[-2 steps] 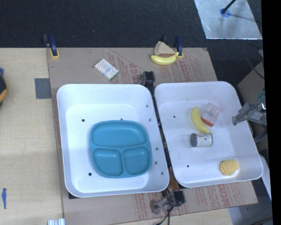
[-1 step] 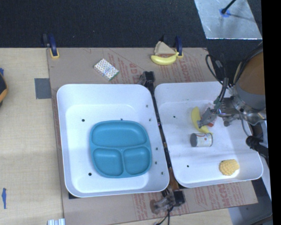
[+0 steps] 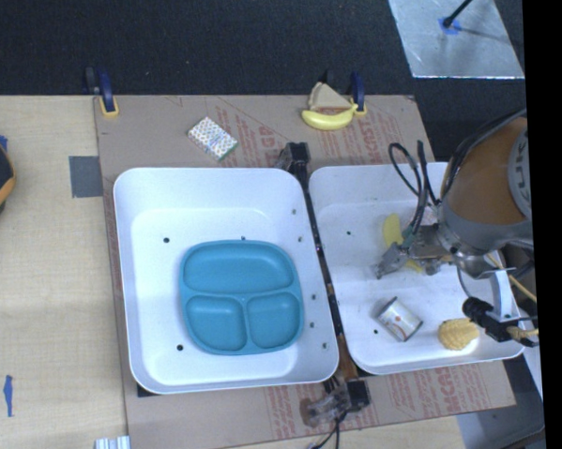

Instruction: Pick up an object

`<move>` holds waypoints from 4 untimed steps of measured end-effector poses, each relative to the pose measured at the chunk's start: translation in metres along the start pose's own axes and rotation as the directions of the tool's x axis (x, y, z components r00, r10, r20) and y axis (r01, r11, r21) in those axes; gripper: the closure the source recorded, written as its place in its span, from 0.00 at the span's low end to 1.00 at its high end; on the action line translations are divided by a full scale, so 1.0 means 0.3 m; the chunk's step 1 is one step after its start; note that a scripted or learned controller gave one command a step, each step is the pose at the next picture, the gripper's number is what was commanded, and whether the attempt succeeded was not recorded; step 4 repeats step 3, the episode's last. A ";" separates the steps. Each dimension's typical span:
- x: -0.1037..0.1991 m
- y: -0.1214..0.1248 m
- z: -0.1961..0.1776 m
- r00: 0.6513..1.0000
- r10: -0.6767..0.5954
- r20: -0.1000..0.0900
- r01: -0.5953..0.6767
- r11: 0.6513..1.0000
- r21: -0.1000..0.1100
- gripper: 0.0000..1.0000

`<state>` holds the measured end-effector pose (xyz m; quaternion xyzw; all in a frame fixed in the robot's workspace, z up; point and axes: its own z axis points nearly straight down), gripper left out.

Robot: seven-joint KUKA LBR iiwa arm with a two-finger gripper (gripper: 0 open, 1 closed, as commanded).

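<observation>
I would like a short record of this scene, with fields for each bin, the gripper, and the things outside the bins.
left bin: one blue divided plate, lying flat
right bin: yellow piece, small silver can on its side, yellowish lump near the front right corner
gripper: low in the right bin, just below the yellow piece; grasp cannot be judged
outside the bins: banana and patterned packet on the cardboard behind them
</observation>
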<state>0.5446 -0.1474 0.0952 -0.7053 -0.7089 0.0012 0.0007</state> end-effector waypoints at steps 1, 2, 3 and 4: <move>-0.016 0.228 0.010 1.000 0.002 -0.001 -0.002 1.000 -0.001 0.00; -0.019 0.228 -0.025 1.000 -0.001 -0.001 0.001 1.000 0.001 1.00; 0.169 0.273 -0.227 1.000 0.001 -0.002 -0.001 1.000 -0.001 1.00; 0.169 0.273 -0.227 1.000 0.001 -0.002 -0.001 1.000 -0.001 1.00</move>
